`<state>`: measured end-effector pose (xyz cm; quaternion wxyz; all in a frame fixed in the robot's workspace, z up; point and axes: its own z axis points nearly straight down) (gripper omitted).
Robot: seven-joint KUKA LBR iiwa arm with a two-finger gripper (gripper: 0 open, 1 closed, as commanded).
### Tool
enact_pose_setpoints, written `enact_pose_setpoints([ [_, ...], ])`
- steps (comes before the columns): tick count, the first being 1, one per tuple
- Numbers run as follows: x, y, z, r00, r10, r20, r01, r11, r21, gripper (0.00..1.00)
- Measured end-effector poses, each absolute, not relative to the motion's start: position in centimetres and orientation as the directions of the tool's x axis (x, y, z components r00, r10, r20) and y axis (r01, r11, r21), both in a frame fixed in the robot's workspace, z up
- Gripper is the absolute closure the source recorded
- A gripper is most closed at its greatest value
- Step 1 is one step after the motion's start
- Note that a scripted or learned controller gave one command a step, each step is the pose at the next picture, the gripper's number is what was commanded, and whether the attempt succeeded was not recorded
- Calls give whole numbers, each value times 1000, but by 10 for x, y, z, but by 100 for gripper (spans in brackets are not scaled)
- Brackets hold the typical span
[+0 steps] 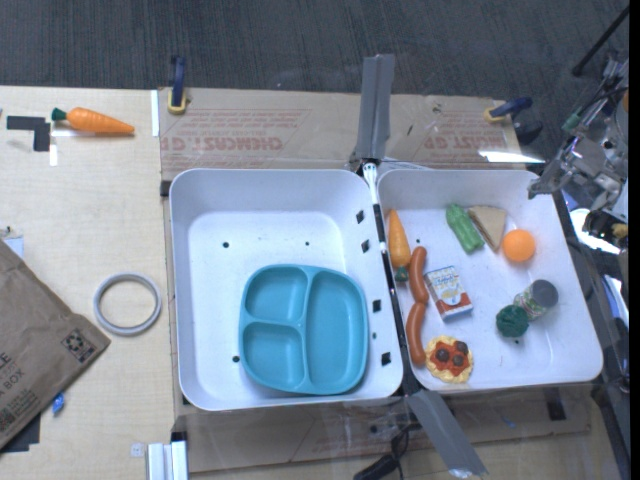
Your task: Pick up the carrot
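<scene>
1 carrot (398,238) | right bin (580,368) | upright long axis, tip down

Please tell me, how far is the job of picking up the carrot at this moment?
Nothing looks done yet. The carrot lies in the right bin against its left wall, beside a sausage. The arm sits at the right edge, away from it. Reaching, grasping and lifting are all left.

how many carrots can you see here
2. One carrot lies in the right bin, against its left wall above the sausages. The other carrot lies outside the bins on the bench, at the far left corner.
</scene>
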<state>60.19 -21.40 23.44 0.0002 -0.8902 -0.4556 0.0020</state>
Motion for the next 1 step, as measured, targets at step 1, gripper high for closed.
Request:
enact_pose_setpoints([
  [1,609,-212,190,838,546,-5,546,-838,-4,0],
])
